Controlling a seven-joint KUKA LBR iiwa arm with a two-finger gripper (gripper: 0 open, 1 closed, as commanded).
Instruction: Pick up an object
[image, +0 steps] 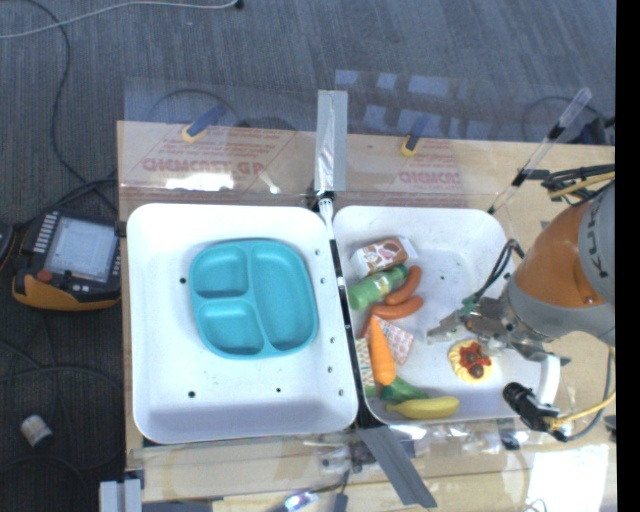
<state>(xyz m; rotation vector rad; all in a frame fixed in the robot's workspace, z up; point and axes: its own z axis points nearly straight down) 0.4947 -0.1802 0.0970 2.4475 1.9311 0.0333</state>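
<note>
A robot arm reaches from the right over two white bins on a bench. The left bin (170, 390) holds a teal divided tray (250, 297). The right bin (455, 235) holds a small brown packet (381, 256), a green bottle (375, 289), a sausage (398, 297), a carrot (381, 352), a banana (429, 406) and a small pizza slice (470, 361). The gripper (470, 325) hangs just above the pizza slice; whether its jaws are open or closed cannot be told.
</note>
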